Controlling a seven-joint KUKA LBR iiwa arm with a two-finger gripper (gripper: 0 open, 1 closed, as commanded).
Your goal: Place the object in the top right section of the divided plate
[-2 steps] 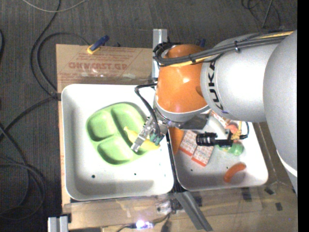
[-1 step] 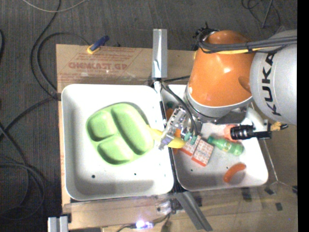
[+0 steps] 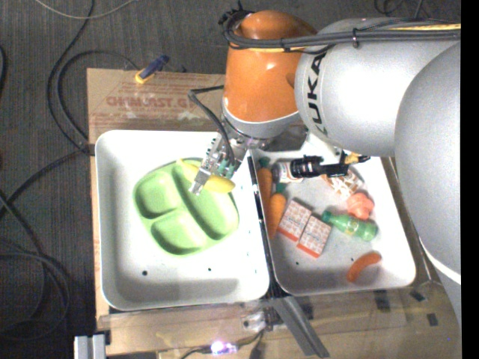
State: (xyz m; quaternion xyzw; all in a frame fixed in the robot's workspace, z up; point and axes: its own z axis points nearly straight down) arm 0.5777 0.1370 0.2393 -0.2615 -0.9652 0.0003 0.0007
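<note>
Divided plate in left white bin | bench on dark carpet

The divided plate is set in the left bin, toward its upper middle. In the right bin, two boxes are placed side by side at centre, a carrot to their left, a bottle to their right, and another item toward the lower right.

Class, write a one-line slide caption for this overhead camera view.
The hand holds a yellow object over the green divided plate in the left bin.
</note>
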